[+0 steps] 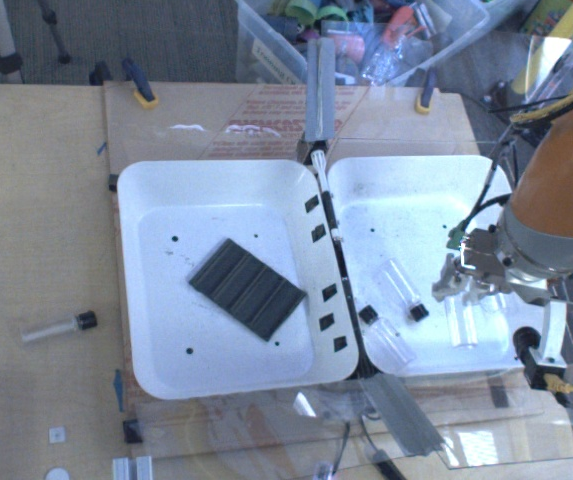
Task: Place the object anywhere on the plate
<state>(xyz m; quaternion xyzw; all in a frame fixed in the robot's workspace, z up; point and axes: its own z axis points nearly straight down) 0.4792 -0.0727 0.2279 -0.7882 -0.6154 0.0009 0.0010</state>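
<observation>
The object to be moved looks to be one of the clear plastic tubes with black caps lying in the right bin. One clear tube lies at a slant near the bin's middle with its dark cap towards the gripper. A second clear tube lies closer to the front wall, its cap just beside the divider between the bins. Both rest flat on the bin floor, apart from each other, and neither is lifted. The gripper hangs over the right part of the same bin, near the first tube's capped end but to its right. Pale, see-through shapes below it blur into the white floor, so I cannot tell whether it is apart or together, nor whether anything is clamped in it. The plate, a dark ridged slab, lies turned at an angle on the floor of the left bin, well apart from the tubes and with nothing resting on it. The arm with its orange band comes in from the right and stands wholly over the right bin. By my reading the task is at its start. No tube is plainly secured, and the lift, the carry across the divider and the set-down on the plate all remain to be done. Outside the bins, a small capped tube lies on the table to the left, and a clear crate of coloured items stands behind.
</observation>
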